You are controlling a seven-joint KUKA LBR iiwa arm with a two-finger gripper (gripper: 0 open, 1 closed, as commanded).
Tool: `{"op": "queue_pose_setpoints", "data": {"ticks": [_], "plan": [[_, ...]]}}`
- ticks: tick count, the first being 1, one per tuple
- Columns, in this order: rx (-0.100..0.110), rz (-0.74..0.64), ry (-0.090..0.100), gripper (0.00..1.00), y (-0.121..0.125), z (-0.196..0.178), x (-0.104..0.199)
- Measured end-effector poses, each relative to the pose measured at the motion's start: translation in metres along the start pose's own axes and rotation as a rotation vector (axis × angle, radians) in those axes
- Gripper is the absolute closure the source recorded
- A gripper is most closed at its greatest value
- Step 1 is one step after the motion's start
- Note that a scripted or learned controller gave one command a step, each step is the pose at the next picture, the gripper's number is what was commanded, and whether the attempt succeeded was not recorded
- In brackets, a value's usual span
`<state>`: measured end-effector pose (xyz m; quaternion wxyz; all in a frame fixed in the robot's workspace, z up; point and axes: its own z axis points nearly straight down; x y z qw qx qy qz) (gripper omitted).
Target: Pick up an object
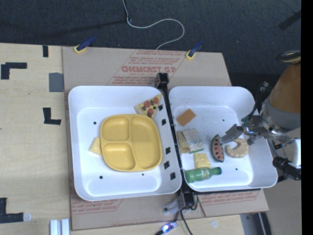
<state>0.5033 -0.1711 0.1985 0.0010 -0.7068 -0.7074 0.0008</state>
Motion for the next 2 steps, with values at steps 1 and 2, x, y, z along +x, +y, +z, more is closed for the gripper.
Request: {"op": "queue_pose_setpoints", "data": {"ticks": [1,2], "plan": [[0.004,0.001,0.001,0.00,-0.004,0.064,0.001],[-0.009,0.004,-0.006,0.00,-0.002,0.112,-0.001]]}}
